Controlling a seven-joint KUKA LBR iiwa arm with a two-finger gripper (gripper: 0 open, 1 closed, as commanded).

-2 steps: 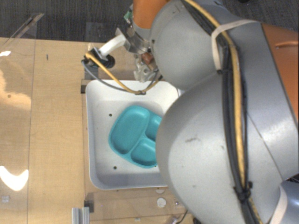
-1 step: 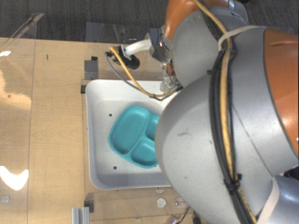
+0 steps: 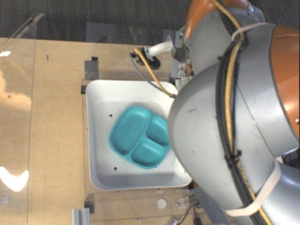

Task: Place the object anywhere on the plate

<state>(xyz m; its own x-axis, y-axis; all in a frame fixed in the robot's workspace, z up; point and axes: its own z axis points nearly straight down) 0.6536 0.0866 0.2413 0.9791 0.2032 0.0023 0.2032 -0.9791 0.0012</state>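
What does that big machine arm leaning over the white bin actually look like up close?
The arm is bulky and rounded, with smooth silver-grey shells and glossy orange sections at the top and right. A bundle of black and yellowish cables runs down its side, strapped on with pale bands. It hangs above a white bin holding a teal divided plate.

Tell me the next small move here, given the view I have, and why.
Probably lift or swing the grey arm back a little. Its bulk covers the right side of the shallow white bin and the right edge of the teal three-compartment plastic plate, so I cannot judge where the claw sits relative to the plate before any release.
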